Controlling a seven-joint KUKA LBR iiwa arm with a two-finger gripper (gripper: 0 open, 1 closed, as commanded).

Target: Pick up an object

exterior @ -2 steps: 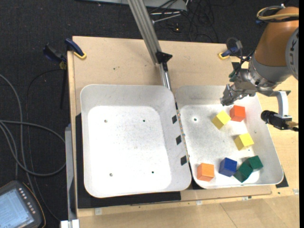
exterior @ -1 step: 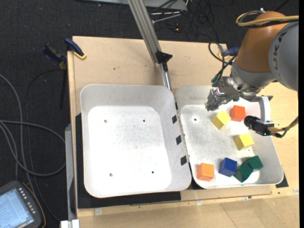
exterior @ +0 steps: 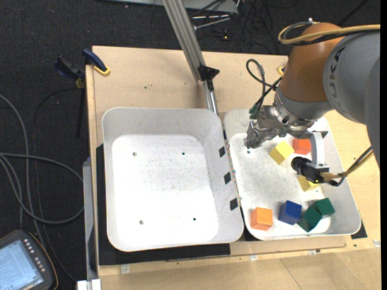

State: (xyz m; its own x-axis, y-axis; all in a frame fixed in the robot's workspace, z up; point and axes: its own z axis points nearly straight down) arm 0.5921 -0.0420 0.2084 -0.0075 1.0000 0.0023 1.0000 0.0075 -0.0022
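A pale wooden bench on dark floor carries two shallow white bins side by side: the left bin and the right bin. A blue-and-yellow clamp grips the bench's far-left corner.

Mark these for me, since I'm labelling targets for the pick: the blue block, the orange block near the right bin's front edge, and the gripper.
blue block (exterior: 290,212), camera view, its top face.
orange block (exterior: 262,217), camera view, its top face.
gripper (exterior: 251,140), camera view, midway between its fingertips.
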